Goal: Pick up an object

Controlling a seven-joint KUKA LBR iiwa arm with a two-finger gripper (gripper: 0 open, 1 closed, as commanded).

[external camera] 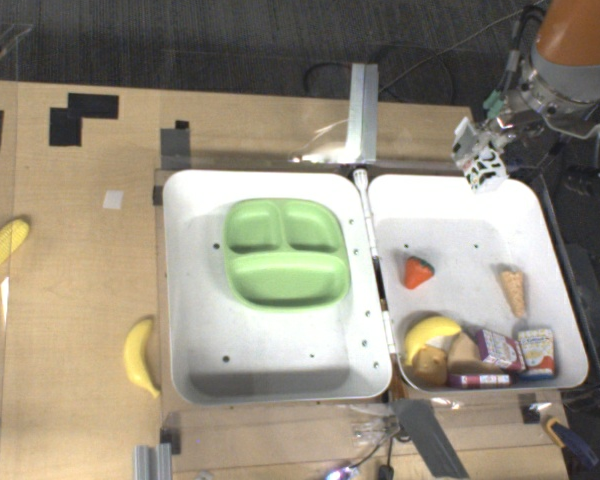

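My gripper (480,153) hangs over the far edge of the right bin (540,218), near its far right corner, with my orange-banded arm (577,23) reaching in from the table's right side. I cannot tell how the fingers stand; a small black-and-white spotted thing (485,168) shows just at their tips, but whether it is clamped there I cannot say.

The things to pick lie in the right bin. A red strawberry (417,272) sits near the bin's middle, well apart from the rest. A tan cone (514,290) lies toward the right wall. Along the near wall a cluster is packed together: a yellow banana (430,330), a brownish lump (430,365) touching it, a purple packet (497,348), a small carton (537,351) and a dark bar (480,379).

The left bin (190,268) carries a green divided plate (285,251). On the bare table (70,268) to the left lie a corn cob (2,248) at the left edge and another banana (140,354) just beside the left bin.
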